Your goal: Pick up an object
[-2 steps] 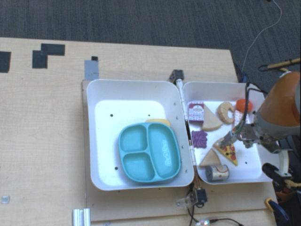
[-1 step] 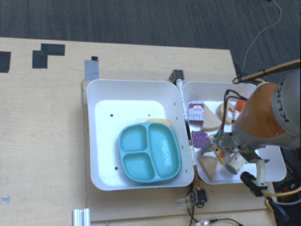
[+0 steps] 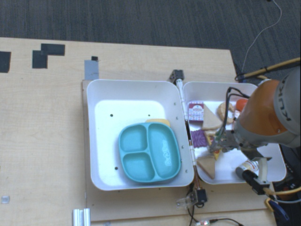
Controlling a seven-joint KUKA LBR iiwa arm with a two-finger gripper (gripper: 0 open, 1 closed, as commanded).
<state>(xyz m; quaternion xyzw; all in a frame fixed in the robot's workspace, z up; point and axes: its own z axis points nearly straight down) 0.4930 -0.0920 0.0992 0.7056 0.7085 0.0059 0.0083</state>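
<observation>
My gripper (image 3: 217,144) is down in the right bin (image 3: 277,173), under the orange band of the arm (image 3: 260,111). It hangs over a cluster of small items: a purple patterned piece (image 3: 198,138), a tan wedge (image 3: 207,166) and a tan slice (image 3: 211,121). A white and purple carton (image 3: 195,111) lies at the back of that bin. A round tan piece (image 3: 223,110) and something red (image 3: 241,103) peek out beside the arm. The arm's body hides the middle of the bin.
The left bin (image 3: 101,126) holds a blue divided plate (image 3: 149,152) with a yellow object (image 3: 158,122) partly tucked behind it. A black and white part of the arm (image 3: 251,173) lies low over the right bin's front. Cables run along the bench's front right.
</observation>
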